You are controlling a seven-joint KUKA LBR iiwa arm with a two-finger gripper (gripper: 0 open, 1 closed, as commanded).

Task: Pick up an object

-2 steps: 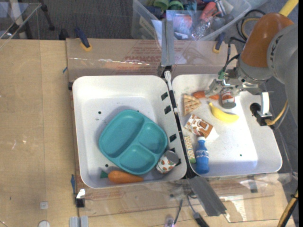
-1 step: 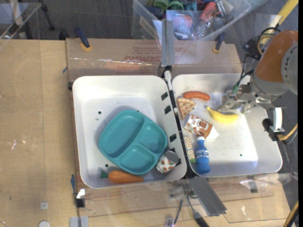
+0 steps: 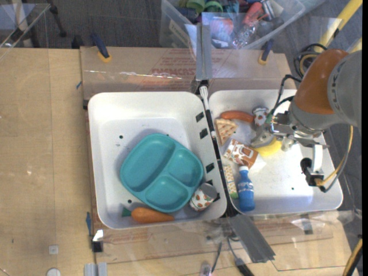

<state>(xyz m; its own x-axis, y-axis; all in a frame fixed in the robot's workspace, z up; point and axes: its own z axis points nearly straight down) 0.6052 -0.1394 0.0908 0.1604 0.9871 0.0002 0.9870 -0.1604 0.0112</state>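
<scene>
Reaching in from the right, one grey arm (image 3: 336,91) with an orange band is bent down over the right-hand bin (image 3: 299,197), one of two shallow white bins set side by side on the bench. Its gripper (image 3: 265,135) is seen low over the left half of that bin, just beside a yellow object (image 3: 271,148); whether anything is clamped cannot be told, and the finger spacing cannot be read. Six loose items are counted in the right bin: one orange sausage-shaped piece (image 3: 237,116) near the far edge, one small white-and-red item (image 3: 260,116) next to it, one waffle-patterned wedge (image 3: 225,130) by the dividing wall, one brown-and-white carton (image 3: 240,153), the yellow object, and one blue bottle (image 3: 245,190) with a white cap lying near the front edge. In the left-hand bin (image 3: 109,114), three items are counted: one teal plate (image 3: 161,171) with three compartments, smooth and rounded, near the centre; one orange carrot (image 3: 151,214) along the front edge; and one small spotted cup (image 3: 201,199) in the front right corner. Behind both bins, one clear plastic tub (image 3: 230,7) of mixed coloured toys is seen.
</scene>
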